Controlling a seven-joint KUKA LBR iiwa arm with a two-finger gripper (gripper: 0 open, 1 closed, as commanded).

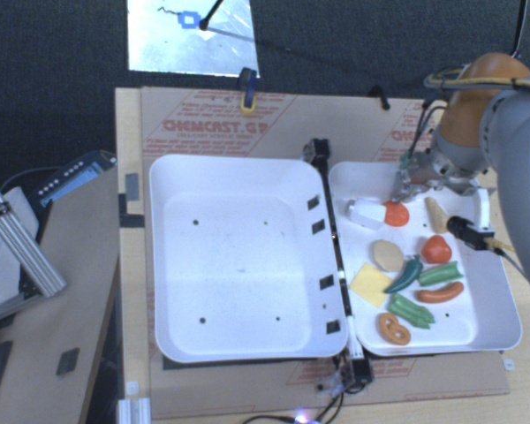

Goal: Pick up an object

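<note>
White plastic bins sit side by side on the counter [132, 263], over a sheet of printed cardboard [212, 122]. The left bin [238, 254] has only a bare floor with a few small dark dots. The right bin [495, 312] holds a scatter of toy food.

At the far end of the right bin the pincer [406, 188] hangs low on the grey arm [512, 148], just above a small white bottle with a red cap [375, 212]. The bottle lies on its side, long axis running across the bin, red cap toward the arm's side and white body toward the divider between the bins. Whether the fingers are spread or closed I cannot tell; the wrist hides them, and nothing is plainly held.

Just beside the cap lies a pale, banana-like piece [435, 213], running away from the camera. Nearer the middle are a tomato [436, 249], a tan potato [388, 254], a yellow cheese slice [370, 284], a dark green pepper [405, 275] slanting from the cheese up toward the tomato, a lighter green pod [439, 275], a sausage [440, 292] lying across the bin, another green vegetable [410, 310] and a pretzel [393, 329] at the near corner.
</note>
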